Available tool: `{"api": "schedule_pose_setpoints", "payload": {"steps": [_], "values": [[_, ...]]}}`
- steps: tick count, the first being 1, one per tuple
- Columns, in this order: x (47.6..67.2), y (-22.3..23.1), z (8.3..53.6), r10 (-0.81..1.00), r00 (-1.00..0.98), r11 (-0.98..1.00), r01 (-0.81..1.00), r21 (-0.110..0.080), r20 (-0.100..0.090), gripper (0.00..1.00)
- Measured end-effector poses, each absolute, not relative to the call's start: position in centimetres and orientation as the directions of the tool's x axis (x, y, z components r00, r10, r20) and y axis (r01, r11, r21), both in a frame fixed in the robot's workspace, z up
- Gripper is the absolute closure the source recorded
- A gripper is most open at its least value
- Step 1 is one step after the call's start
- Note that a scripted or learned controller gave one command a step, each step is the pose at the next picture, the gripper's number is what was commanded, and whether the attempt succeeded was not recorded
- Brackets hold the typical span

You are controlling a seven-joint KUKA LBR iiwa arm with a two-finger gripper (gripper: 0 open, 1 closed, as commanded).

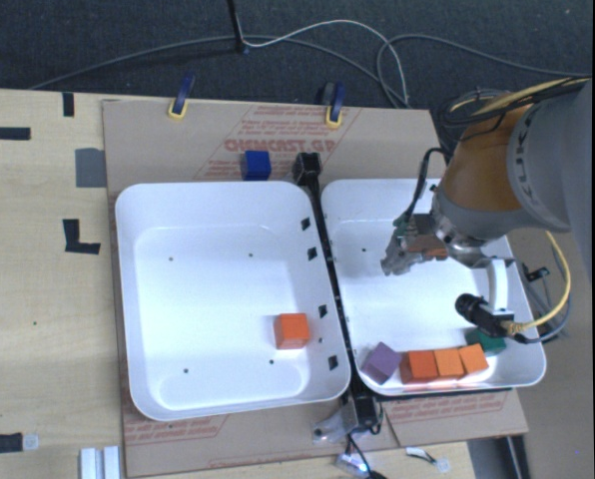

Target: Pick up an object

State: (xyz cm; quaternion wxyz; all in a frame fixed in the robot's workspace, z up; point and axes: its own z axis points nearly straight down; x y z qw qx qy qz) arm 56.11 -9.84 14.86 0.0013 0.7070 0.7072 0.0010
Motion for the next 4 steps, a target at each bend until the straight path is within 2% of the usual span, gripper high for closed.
{"api": "schedule_pose_setpoints", "payload": {"steps": [2,4], "values": [[57.3,-10.3,27.0,1.0,0.0,0.0,1.0,0.005,-0.001,1.0],[60.1,-1.9,26.1,1.0,-0.003,0.003,1.0,-0.001,0.001,1.0]]}}
